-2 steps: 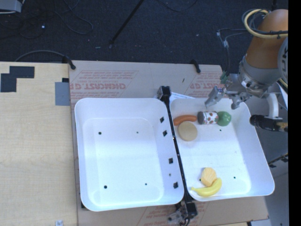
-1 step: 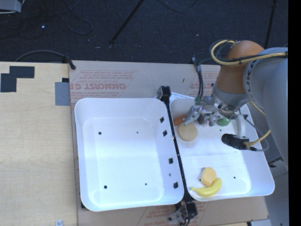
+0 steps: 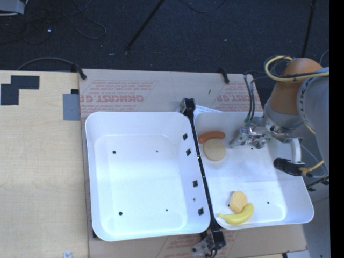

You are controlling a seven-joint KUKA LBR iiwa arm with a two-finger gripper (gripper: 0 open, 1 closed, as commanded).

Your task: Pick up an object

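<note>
- Camera view: metal two-finger end effector (image 3: 246,137) hangs over upper part of right shallow white plastic bin (image 3: 293,200); too small and blurred, so can't tell its state.
- Grey arm w/ orange band (image 3: 293,90) cut off at right edge.
- Right bin: orange sausage-shaped object (image 3: 211,136) touching round beige disc (image 3: 215,150) near divider; yellow banana (image 3: 238,215) w/ yellow-orange lump (image 3: 238,200) just beside it, near front.
- Left shallow white plastic bin (image 3: 140,125) adjoins it on the table (image 3: 37,171).
</note>
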